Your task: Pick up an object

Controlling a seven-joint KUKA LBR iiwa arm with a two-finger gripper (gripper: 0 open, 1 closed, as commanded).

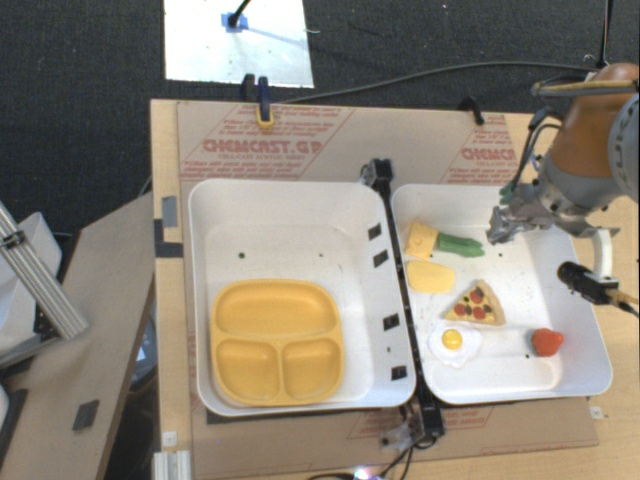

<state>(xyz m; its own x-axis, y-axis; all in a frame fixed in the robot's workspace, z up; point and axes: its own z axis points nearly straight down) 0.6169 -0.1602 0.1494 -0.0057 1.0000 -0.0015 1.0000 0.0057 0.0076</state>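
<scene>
I have my pincer (499,230) over the right bin (580,378), just right of the corn cob (445,240); whether it is open, I cannot tell. Approach step; next I must descend onto the cob.

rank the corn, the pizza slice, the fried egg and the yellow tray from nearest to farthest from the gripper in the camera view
From the gripper, in the right bin's far part:
1. Corn, just to its left in the right bin.
2. Pizza slice, nearer the camera, mid right bin.
3. Fried egg, at the right bin's front.
4. Yellow tray, across the divide in the left bin.
</scene>
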